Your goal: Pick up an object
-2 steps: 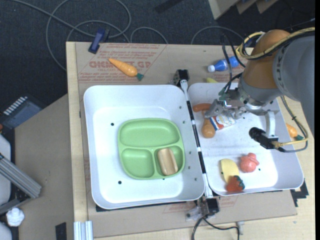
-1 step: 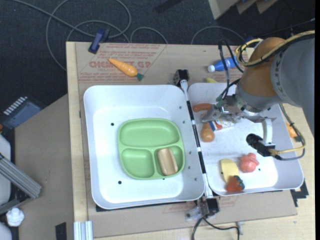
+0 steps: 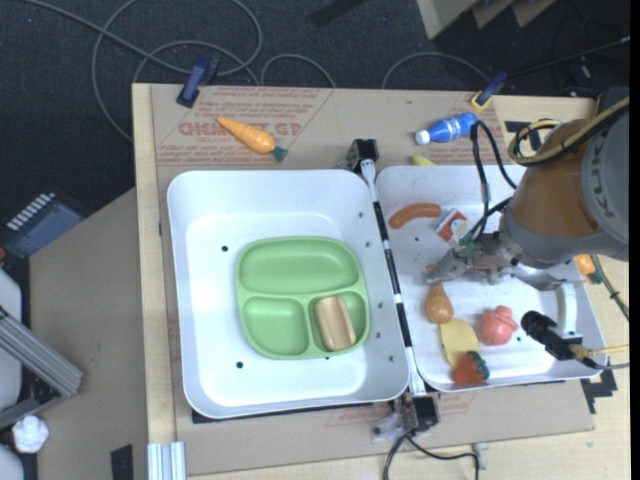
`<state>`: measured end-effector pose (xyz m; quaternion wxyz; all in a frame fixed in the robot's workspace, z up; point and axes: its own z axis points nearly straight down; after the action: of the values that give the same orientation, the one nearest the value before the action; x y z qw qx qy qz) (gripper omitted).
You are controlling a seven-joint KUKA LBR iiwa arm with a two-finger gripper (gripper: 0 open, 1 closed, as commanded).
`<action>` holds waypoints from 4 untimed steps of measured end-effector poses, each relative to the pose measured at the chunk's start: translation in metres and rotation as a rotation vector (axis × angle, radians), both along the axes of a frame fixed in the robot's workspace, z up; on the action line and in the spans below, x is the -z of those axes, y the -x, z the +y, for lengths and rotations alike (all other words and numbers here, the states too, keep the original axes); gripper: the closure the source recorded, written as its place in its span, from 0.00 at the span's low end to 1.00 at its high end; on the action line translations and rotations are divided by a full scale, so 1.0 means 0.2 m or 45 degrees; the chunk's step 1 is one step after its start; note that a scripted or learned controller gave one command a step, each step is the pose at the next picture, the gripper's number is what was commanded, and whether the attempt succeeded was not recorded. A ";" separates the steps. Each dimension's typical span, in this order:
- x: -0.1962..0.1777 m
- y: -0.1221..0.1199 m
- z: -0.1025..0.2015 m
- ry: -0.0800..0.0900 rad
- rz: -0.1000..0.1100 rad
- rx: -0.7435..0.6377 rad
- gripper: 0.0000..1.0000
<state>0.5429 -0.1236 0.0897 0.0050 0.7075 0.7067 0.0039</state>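
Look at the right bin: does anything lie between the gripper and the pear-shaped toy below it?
Nothing visible does. The gripper hangs over the right bin, and the pear-shaped toy lies just below-left of it with bare bin floor between. The sausage lies off on the far side.

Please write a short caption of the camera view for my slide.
Arm's tool low in the right bin among toy food; green tray with a bread roll sits in the left bin.
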 end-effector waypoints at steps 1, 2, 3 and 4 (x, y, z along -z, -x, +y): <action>0.03 0.14 0.11 -0.003 0.017 -0.001 0.00; -0.22 -0.10 0.00 -0.001 0.014 -0.001 0.00; 0.02 0.25 -0.08 -0.002 0.019 0.000 0.00; -0.04 0.24 -0.07 -0.001 0.015 0.001 1.00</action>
<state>0.4946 -0.1383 0.0967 0.0005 0.7077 0.7065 0.0002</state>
